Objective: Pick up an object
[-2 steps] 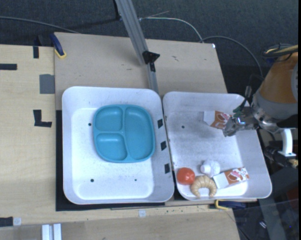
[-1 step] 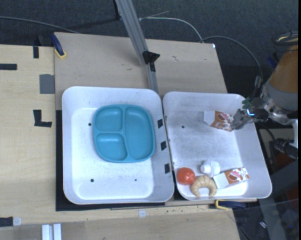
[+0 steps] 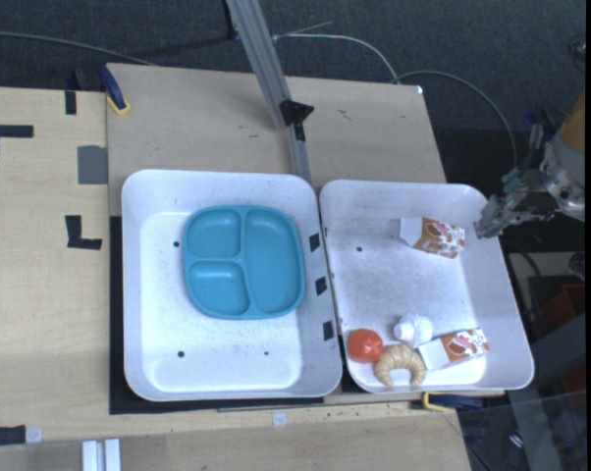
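The right bin [image 3: 374, 263] holds a small white and red carton [image 3: 433, 235] near its far right corner. Along its near edge lie a red ball-like fruit [image 3: 364, 343], a tan croissant [image 3: 401, 363], a small white object [image 3: 412, 329] and a second white and red carton [image 3: 456, 347]. My gripper [image 3: 494, 217] hangs at the bin's right rim, just right of the far carton and apart from it. Nothing shows between its fingers.
The left bin [image 3: 148, 292] carries a blue divided plate [image 3: 243, 261]. A grey metal pole [image 3: 266, 57] slants down to the gap between the bins at the back. Cables run across the dark floor behind the bench.
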Robot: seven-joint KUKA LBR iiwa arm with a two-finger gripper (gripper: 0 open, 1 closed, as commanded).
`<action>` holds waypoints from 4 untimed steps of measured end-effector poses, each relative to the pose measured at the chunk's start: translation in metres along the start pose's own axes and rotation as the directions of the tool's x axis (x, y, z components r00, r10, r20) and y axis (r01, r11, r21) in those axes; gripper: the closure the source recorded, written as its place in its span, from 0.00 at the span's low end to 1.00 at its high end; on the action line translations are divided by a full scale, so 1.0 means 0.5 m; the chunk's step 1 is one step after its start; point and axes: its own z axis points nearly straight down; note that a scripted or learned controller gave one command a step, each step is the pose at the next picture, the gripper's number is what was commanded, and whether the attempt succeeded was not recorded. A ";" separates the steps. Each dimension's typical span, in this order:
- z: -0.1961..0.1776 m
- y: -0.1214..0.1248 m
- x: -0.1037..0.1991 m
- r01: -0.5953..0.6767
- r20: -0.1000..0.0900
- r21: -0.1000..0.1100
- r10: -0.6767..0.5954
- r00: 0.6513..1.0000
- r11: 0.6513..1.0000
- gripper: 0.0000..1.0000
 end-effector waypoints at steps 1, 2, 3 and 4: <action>0.029 0.007 0.112 0.005 -0.004 0.007 -0.005 1.000 1.000 1.00; 0.049 0.019 0.210 0.005 -0.004 0.007 -0.005 1.000 1.000 1.00; 0.071 0.025 0.313 0.006 -0.004 0.007 -0.006 1.000 1.000 1.00; 0.090 0.016 0.420 0.006 -0.004 0.008 -0.006 1.000 1.000 1.00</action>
